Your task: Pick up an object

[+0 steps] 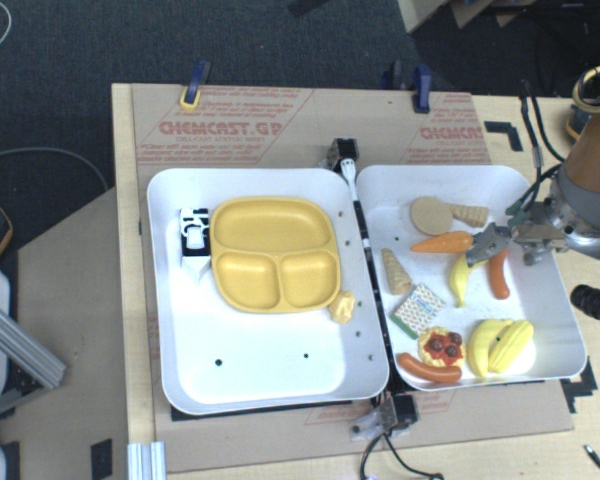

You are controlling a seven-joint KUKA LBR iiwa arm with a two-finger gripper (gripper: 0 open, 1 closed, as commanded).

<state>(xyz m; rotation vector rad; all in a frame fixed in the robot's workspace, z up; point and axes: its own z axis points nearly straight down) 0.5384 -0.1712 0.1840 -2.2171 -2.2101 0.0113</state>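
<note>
My gripper (509, 245) hangs over the right bin (552, 298), near its right middle, and looks open with nothing between its fingers. Just left of it lies an orange carrot (442, 243). A small yellow banana (460, 280) and a red sausage (499, 276) lie right below its fingertips. Farther back sit a tan round biscuit (430, 214) and a ridged cracker (471, 213). Toward the front are a cone (394, 271), a patterned wafer (418, 310), a pizza slice (440, 346), a hot dog (428, 369) and a banana bunch (500, 345).
The left bin (260, 368) bears a yellow divided tray (275, 253), a black-and-white block (194, 233) at the tray's left and a small yellow piece (342, 309) by the bin's right wall. Clamps (191, 89) hold the board at the back.
</note>
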